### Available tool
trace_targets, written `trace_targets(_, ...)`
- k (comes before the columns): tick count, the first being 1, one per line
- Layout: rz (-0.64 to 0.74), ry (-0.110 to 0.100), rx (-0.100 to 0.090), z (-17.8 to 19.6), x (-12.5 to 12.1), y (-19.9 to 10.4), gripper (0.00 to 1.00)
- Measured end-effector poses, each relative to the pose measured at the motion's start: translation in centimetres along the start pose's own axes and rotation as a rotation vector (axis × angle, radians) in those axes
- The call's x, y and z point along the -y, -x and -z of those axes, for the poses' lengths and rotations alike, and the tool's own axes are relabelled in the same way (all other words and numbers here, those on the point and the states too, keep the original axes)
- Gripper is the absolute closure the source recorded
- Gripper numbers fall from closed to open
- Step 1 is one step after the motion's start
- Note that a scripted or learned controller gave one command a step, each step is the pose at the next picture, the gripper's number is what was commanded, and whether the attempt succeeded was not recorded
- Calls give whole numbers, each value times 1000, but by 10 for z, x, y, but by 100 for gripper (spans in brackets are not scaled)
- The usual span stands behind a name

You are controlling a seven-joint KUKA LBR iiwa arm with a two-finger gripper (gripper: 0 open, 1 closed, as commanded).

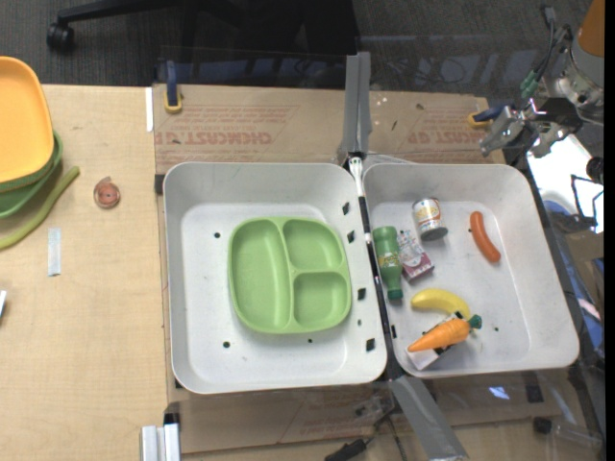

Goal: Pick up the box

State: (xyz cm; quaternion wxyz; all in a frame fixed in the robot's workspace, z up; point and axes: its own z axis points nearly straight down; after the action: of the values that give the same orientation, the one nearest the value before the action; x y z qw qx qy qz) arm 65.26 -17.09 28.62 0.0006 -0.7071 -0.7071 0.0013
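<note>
The box (pixel 414 255) lay flat in the right bin (pixel 538 353), touching the green bottle (pixel 387 260) on that bottle's right side and just below the can (pixel 429 218). The hand (pixel 524 128) hung beyond that bin's upper right corner, off the box; its finger state could not be determined.

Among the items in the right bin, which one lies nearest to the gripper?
The orange-red sausage, lying by itself toward the bin's far right side, below the gripper. The can is further left.
</note>
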Motion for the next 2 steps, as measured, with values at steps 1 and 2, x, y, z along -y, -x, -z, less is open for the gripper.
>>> trace_targets(1, 6, 0, 0, -110, 52, -51, 0)
trace_targets(2, 380, 4, 1, -180, 68, -69, 0)
